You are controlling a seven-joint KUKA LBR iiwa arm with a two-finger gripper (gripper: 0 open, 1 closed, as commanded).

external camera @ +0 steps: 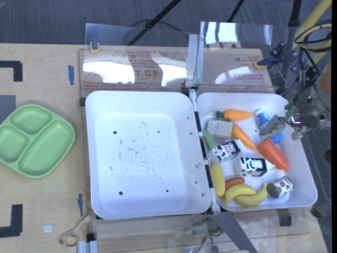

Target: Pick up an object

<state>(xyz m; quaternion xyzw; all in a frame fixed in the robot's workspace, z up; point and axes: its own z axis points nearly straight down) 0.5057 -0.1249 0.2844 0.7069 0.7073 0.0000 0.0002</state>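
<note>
The right bin [308, 181] holds several toy foods. Among them are a small carrot [238, 115], a second carrot [242, 136] and a large carrot [273, 153]. There is also a beige waffle block [219, 127], two cow-patterned cartons [225, 151] [255, 165], a corn cob [217, 178], a banana [246, 195], a red sausage [234, 182] and a blue bottle [261, 119]. My gripper [287, 123] hangs over the bin's right rim, just right of the blue bottle and above the large carrot. Nothing is visibly held.
The left bin [142, 146] lies beside the right one, with a raised divider between them. A green sectioned plate [34, 138] rests on the bench at far left. Clear panels stand behind both bins. Cables and stand legs crowd the upper right.
</note>
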